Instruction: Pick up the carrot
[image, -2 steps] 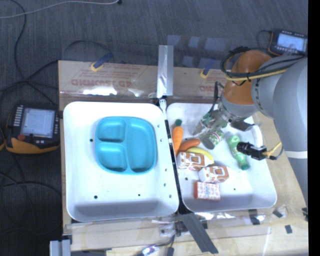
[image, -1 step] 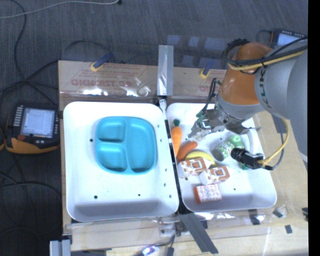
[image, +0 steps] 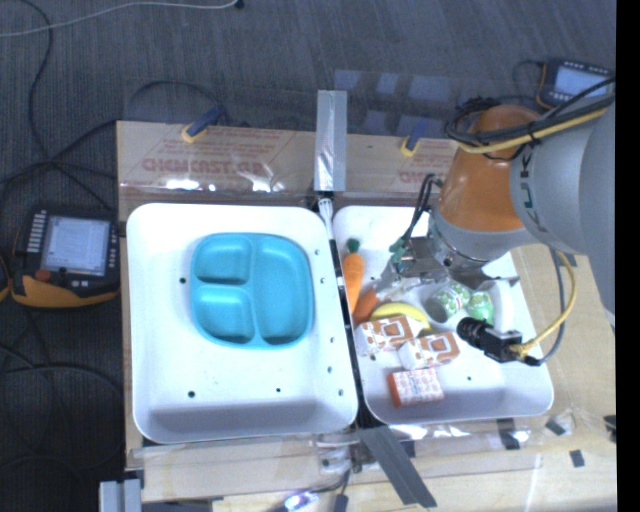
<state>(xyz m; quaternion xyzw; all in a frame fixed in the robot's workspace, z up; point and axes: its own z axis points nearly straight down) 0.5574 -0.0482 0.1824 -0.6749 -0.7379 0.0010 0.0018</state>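
- Nearest to us, a small patterned box (image: 415, 385) lies in the right bin (image: 530, 400).
- The carrot (image: 355, 283) lies by the bin's left wall.
- The end effector (image: 405, 262) hangs just beside it; we cannot tell its state.

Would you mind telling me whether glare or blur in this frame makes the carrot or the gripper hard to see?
In the camera view, the carrot is evenly lit and fairly sharp; glare sits on the plastic sheet behind the bins, and on the bench's front edge; the gripper is dark and cluttered, too indistinct to read.
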